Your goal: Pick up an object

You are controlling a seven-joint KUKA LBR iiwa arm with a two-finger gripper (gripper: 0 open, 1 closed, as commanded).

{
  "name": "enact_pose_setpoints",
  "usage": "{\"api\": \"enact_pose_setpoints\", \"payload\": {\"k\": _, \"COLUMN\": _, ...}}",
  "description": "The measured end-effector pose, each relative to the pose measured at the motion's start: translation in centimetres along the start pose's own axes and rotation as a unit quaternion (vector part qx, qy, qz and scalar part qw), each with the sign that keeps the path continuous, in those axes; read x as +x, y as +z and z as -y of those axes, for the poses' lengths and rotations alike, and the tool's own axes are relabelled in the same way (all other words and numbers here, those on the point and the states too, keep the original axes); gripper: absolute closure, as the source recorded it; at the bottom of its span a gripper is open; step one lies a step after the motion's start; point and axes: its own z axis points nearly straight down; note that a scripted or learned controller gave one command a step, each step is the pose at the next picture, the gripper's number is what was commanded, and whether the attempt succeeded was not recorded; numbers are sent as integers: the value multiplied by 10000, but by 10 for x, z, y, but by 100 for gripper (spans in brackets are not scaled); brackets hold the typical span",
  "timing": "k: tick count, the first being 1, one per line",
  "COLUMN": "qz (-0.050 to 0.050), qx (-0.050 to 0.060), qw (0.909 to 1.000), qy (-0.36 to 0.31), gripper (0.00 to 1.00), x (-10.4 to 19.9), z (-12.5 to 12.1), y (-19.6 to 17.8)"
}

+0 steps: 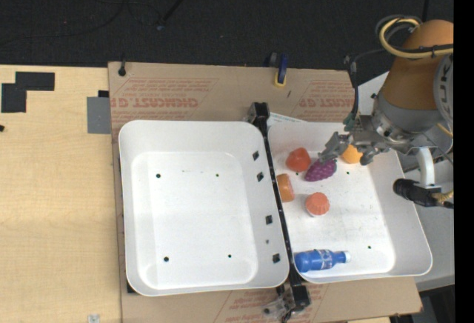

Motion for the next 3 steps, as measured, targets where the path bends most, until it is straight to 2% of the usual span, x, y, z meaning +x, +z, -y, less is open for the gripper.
{"api": "enact_pose_setpoints", "payload": {"k": 1, "qz": -4, "qx": 15, "qw": 10000, "qy": -13, "gripper": 0, "x": 15, "z": -8, "y": 117}}
{"api": "enact_pose_setpoints", "payload": {"k": 2, "qz": 0, "qx": -13, "qw": 10000, "qy": -12, "gripper": 0, "x": 52, "z": -34, "y": 113}}
{"api": "enact_pose_setpoints", "payload": {"k": 3, "qz": -2, "qx": 29, "qw": 10000, "qy": 7, "gripper": 0, "x": 49, "z": 25, "y": 114}}
